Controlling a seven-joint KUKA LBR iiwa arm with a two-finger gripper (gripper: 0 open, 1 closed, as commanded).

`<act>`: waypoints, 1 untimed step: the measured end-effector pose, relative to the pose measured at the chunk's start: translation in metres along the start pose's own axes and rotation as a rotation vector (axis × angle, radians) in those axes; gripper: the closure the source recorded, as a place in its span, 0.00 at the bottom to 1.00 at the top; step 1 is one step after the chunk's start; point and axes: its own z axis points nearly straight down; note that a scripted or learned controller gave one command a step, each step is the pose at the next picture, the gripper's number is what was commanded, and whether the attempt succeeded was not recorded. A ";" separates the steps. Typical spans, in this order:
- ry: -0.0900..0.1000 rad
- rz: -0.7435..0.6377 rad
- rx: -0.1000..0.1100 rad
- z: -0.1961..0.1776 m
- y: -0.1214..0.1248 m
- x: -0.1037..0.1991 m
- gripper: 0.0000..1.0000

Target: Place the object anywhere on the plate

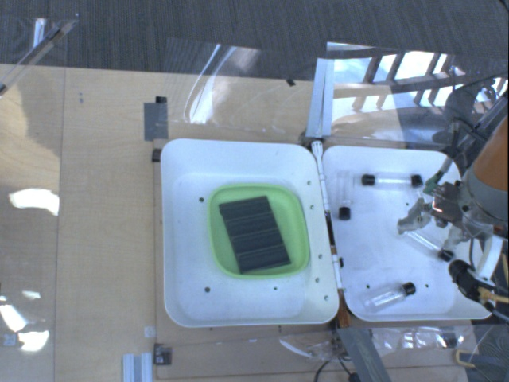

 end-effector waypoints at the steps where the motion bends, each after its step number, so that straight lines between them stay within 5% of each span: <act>1: 0.000 -0.040 -0.001 0.016 0.015 -0.036 0.00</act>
